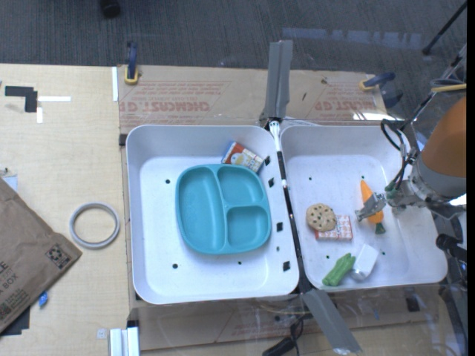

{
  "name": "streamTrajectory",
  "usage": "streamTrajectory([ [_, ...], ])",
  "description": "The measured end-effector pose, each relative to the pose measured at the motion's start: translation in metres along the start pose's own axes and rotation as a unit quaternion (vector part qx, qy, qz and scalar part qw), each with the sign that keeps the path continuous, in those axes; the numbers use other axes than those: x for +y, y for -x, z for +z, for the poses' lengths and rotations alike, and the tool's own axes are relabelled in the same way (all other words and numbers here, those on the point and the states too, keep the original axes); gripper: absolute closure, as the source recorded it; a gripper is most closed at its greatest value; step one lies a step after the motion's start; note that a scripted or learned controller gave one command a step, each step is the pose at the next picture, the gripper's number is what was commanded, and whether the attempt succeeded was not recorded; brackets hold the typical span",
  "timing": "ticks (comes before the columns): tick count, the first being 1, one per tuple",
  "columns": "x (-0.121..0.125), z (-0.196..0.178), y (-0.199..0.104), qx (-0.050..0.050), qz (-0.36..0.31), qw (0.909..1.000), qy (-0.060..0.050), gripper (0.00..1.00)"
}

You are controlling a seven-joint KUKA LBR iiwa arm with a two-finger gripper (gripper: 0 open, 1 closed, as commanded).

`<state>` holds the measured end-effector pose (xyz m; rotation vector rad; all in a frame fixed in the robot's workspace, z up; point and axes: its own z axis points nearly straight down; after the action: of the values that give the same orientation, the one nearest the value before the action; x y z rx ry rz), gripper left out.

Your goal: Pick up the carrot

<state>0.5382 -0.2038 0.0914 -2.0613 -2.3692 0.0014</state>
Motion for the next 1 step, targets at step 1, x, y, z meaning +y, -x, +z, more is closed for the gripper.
streamTrajectory([
  [1, 0.0003, -0.0091, 0.0002, 0.000, 0.001, 1.0000, 0.001, 1.00],
])
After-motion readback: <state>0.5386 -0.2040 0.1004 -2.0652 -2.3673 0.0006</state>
